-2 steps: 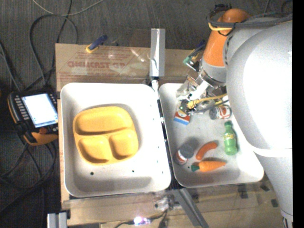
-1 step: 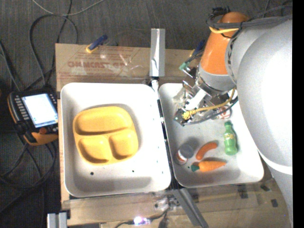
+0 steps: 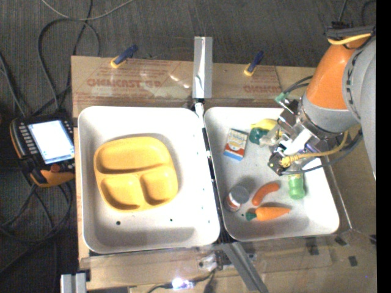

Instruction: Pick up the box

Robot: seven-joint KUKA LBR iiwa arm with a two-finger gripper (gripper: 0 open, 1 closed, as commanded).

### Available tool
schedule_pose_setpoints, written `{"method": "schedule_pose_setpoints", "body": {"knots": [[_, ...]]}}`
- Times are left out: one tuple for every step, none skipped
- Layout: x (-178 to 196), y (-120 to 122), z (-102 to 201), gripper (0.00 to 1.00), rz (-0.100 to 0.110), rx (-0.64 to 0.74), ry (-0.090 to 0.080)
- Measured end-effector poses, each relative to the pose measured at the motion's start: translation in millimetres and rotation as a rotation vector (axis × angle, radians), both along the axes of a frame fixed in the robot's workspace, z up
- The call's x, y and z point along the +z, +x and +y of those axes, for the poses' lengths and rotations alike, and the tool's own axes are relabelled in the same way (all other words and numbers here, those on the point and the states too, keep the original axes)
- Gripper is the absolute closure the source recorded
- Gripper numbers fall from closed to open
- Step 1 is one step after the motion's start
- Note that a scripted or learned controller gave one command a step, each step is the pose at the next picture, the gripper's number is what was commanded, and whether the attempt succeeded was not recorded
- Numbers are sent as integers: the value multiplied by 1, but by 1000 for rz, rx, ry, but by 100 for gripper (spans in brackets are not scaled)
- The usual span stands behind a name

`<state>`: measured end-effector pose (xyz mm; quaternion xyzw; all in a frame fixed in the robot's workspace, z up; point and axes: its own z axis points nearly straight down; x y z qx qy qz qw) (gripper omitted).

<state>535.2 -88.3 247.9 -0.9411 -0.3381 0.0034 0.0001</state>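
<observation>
The box [image 3: 236, 143] is small, white and blue with an orange-red front, and lies flat in the upper left part of the right bin [image 3: 333, 220]. My gripper [image 3: 282, 140] hangs over the upper right part of that bin, to the right of the box and apart from it. It is close to a yellow object [image 3: 264, 125] and a teal object [image 3: 255, 137]. The gripper's tip is hidden among the wrist parts, and nothing is visibly held.
The right bin also holds a green bottle [image 3: 296, 186], a red sausage [image 3: 265, 192], a carrot [image 3: 269, 213] and a small grey can [image 3: 236, 198]. A yellow divided tray [image 3: 137, 171] lies in the left bin [image 3: 91, 224]. A handheld screen [image 3: 47, 141] sits left of the bench.
</observation>
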Motion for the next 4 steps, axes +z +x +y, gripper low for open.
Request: {"method": "schedule_pose_setpoints", "body": {"knots": [[7,-1,0,100,6,1,0],[-9,-9,-24,100,0,188,2],[41,-16,-84,100,-2,122,1],[-85,-10,-57,100,0,244,5]]}}
